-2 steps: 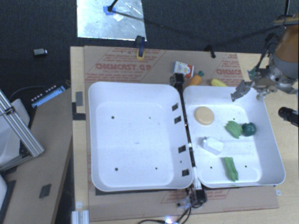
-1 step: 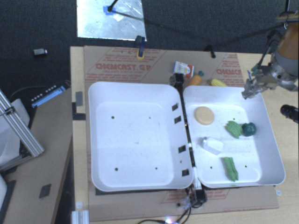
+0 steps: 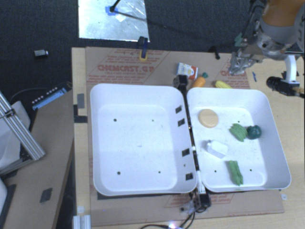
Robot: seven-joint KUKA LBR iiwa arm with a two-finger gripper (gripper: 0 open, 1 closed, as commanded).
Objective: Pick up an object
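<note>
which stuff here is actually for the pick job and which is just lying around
For the job:
- pincer, above the bench beyond the right bin
- tan disc
- white block
- green pieces
- dark green ball

Lying about:
- orange piece and yellow piece outside the bins
- left bin
- foil sheet

One fixed cam overhead, angled down at the bench [image 3: 57, 142], both white bins [image 3: 138, 137] fully in frame, arm [image 3: 281, 13] entering from right.
</note>
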